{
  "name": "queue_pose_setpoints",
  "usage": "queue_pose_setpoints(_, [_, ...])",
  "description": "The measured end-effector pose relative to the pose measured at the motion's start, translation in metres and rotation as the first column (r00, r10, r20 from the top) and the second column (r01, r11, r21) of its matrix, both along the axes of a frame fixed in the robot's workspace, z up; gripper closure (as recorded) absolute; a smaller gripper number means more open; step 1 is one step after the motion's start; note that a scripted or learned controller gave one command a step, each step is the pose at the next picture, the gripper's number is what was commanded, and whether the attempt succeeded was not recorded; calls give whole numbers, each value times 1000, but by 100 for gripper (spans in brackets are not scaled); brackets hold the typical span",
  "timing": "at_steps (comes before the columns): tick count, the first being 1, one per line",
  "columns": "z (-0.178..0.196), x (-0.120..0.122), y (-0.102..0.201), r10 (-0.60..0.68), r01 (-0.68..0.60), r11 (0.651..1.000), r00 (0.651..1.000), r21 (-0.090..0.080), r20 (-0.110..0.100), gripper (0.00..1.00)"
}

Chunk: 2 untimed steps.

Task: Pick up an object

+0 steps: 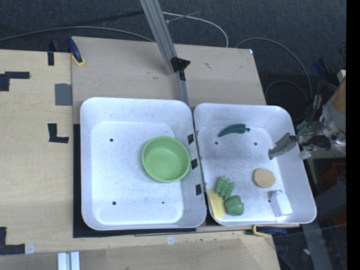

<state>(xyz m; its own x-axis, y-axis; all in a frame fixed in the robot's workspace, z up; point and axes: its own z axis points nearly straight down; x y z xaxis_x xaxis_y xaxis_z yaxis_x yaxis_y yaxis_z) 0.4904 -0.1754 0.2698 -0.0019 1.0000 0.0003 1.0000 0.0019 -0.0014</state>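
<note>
The right bin (281, 117) holds a dark green chili pepper (233, 130), a round tan piece (264, 178), a ridged green piece (224, 187), a green bell pepper (234, 206), a yellow piece (216, 205) and a small grey-white block (279, 201). My gripper (284, 145) hangs over the right bin's right side, above and to the right of the tan piece. Nothing shows in its grip. In the left bin (101, 117) sits a light green bowl (165, 159).
A grey metal pole (160, 27) slants down from the top to the seam between the bins. Cables (208, 24) lie on the dark floor behind the bench. A blue and yellow clamp (75, 52) sits at the board's far left corner.
</note>
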Motion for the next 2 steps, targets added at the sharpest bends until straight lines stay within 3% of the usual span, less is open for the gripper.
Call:
queue_pose_setpoints(1, [0, 0, 0, 0, 0, 1000, 1000, 0, 0, 0])
queue_pose_setpoints(2, [-57, -5, 10, -1, 1, 1000, 1000, 2, -6, 0])
